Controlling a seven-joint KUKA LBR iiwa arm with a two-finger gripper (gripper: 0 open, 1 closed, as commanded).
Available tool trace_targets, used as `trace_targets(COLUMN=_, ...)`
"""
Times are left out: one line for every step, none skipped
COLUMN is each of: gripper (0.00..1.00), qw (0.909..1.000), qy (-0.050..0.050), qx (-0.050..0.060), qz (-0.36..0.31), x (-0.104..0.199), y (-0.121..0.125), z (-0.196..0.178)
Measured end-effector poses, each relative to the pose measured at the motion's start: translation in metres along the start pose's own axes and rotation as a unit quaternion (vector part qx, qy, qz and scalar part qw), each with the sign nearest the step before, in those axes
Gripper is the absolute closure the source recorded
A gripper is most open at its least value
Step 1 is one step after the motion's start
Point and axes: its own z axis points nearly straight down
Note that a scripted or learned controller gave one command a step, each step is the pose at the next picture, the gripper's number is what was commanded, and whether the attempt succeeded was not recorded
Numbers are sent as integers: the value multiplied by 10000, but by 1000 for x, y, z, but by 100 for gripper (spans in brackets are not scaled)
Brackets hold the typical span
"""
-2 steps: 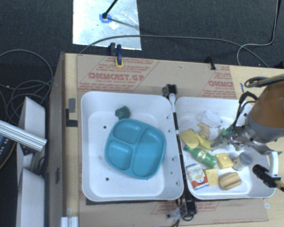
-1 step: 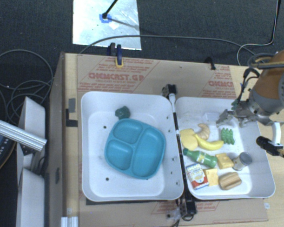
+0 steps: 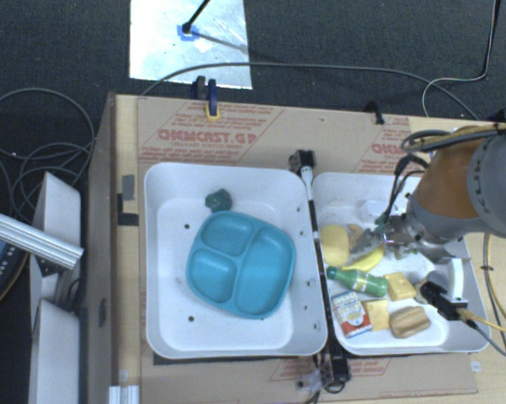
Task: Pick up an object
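Observation:
The right bin [image 3: 397,343] holds several small items: a yellow lemon-like piece [image 3: 334,241], a banana [image 3: 363,260], a green bottle [image 3: 358,281], a small carton with red print [image 3: 349,315], a yellow block [image 3: 400,286], another pale yellow block [image 3: 377,313] and a brown bread-like piece [image 3: 409,322]. My gripper [image 3: 374,238] hangs low in this bin, just above the banana and right of the lemon piece. The grey arm with its orange band [image 3: 444,183] comes in from the right and covers the bin's far right part.
The left bin [image 3: 170,318] carries a blue divided plate [image 3: 239,263] and a small dark green object [image 3: 219,200] near its back. A black clamp [image 3: 303,163] sits at the bins' shared back edge. Cables run over the cardboard behind.

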Motion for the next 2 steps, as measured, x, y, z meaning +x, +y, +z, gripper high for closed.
trace_targets(gripper=0, qw=9996, qy=20, qx=255, qz=77, x=8, y=92, z=16)
trace_targets(gripper=0, qw=10000, qy=-11, qx=-6, qz=15, x=8, y=32, z=14)
